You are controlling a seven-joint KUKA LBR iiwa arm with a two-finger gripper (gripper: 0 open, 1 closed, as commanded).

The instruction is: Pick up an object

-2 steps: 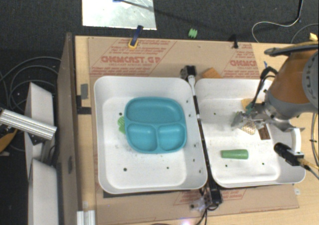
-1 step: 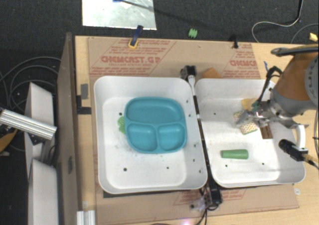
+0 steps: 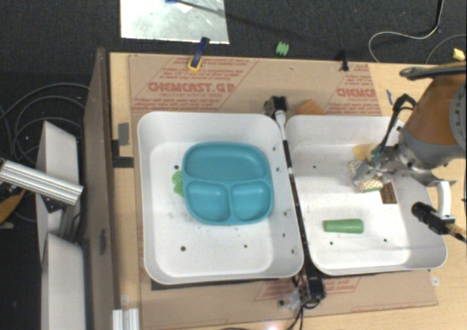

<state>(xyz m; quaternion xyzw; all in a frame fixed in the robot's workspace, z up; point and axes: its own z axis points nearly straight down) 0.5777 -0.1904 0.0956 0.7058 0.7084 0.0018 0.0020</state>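
So I had the gripper [image 3: 371, 172] down in the right bin [image 3: 408, 255] over a small patterned object [image 3: 368, 184], grip unclear, needing a firm close before lifting.

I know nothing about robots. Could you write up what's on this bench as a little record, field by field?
Left bin: holds a teal divided plate; something green peeks out at the plate's left edge
Right bin: holds a green cylinder and small patterned pieces
Arm: reaches in from the right
Hand: low over the patterned pieces; grip unclear
Green cylinder: lies apart, nearer the front
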